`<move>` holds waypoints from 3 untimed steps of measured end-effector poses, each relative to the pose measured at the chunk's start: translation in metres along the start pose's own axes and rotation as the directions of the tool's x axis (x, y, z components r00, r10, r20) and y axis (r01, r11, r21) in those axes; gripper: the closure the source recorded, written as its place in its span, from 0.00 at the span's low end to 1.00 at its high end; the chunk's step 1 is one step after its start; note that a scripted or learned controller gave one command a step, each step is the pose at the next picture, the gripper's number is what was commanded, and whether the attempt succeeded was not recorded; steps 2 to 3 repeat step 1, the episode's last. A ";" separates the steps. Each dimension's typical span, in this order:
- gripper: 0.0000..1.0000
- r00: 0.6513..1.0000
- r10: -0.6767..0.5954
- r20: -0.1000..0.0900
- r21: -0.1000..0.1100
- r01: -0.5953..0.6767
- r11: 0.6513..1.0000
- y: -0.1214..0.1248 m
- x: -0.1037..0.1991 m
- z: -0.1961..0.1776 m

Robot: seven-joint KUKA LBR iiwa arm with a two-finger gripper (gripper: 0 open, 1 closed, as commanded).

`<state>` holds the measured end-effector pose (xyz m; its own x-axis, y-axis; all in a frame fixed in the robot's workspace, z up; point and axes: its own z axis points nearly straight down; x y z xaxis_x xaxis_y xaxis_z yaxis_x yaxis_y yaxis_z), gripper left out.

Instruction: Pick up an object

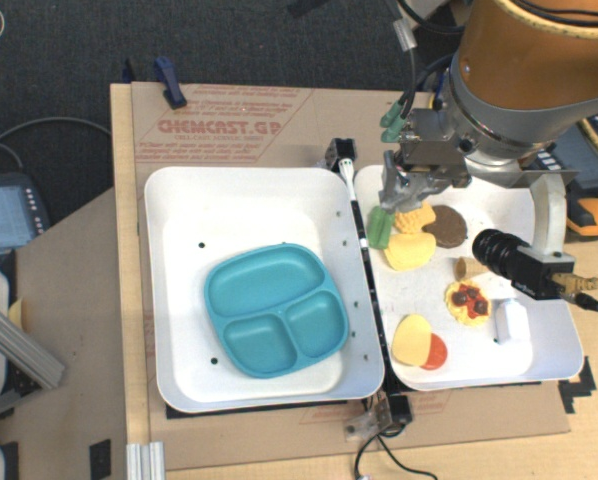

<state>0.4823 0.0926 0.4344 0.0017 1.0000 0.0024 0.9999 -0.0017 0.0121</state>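
Note:
My gripper (407,198) hangs low over the back left part of the right bin (549,363). Directly under and beside it lie a green piece (379,227), a ridged yellow piece (417,218) and a round yellow piece (409,254). A brown cookie-like disc (447,227) sits just to their right. Nearer the front lie a yellow piece topped with red and dark bits (468,302), a yellow piece (412,339) with a red disc (436,352) against it, and a small white block (509,320). The arm's body hides the bin's back edge.
The left bin (179,208) holds a teal divided plate (275,308). A black cylinder (509,255) mounted on the arm juts over the right bin's right side. The black divider (359,230) runs between the two bins. Brown cardboard (219,123) lies behind them.

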 end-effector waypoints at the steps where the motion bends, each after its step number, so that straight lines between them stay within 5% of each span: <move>1: 1.00 1.000 0.000 0.000 -0.002 0.000 1.000 0.001 0.000 -0.010; 3: 1.00 1.000 0.000 0.000 -0.002 0.000 1.000 0.001 0.000 -0.010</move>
